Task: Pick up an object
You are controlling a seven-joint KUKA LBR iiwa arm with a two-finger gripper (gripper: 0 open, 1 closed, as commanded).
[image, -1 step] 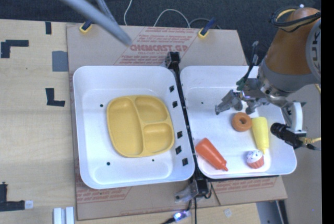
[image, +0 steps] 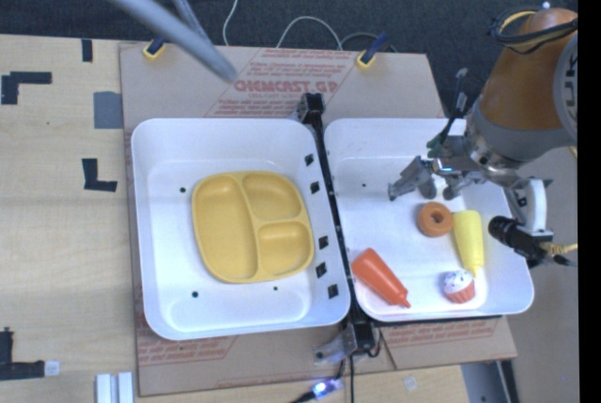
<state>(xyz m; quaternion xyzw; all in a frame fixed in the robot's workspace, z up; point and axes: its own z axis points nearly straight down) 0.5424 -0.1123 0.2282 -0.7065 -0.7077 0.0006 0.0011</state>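
From above, the gripper [image: 424, 182] is hovering over the right bin [image: 376, 143], its fingers spread wide and holding nothing. A doughnut [image: 434, 220] is lying just below it, beside a banana [image: 469, 241], a carrot [image: 379, 278] and a cupcake [image: 457, 286]. A yellow plate [image: 252, 224] is sitting in the left bin [image: 160, 204].

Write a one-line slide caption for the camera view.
KUKA gripper hovers in the right bin above a doughnut, corn, carrot and cupcake; yellow plate in left bin.
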